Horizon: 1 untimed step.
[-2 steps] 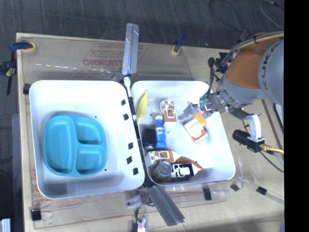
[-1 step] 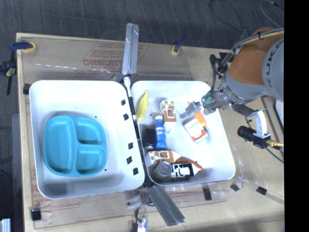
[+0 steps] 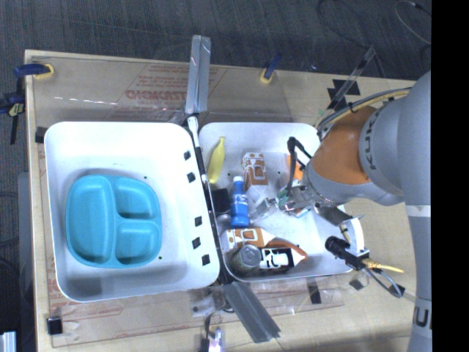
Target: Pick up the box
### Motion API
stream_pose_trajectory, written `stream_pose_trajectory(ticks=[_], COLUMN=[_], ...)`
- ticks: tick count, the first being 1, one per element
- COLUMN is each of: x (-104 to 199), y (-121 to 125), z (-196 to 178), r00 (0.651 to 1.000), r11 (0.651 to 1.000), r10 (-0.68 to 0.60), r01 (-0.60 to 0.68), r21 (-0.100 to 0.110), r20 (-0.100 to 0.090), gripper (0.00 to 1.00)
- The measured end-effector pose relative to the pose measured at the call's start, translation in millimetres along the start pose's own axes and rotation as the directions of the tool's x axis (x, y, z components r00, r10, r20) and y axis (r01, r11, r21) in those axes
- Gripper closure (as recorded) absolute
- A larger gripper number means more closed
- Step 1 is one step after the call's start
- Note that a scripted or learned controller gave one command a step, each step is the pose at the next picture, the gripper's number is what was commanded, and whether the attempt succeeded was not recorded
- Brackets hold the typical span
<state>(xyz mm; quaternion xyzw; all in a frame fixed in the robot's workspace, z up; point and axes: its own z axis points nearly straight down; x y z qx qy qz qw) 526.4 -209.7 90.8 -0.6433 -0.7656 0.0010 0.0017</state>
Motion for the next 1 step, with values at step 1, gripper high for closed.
stream_pose_trajectory(ticks=[1], x=[-4.2], y=[21.1], z=[-113.8], r00=[0.999], r11=[0.999], r10=[0.046], r01=[-0.046], r21=[-0.003], r20=[0.001], gripper=[0.00])
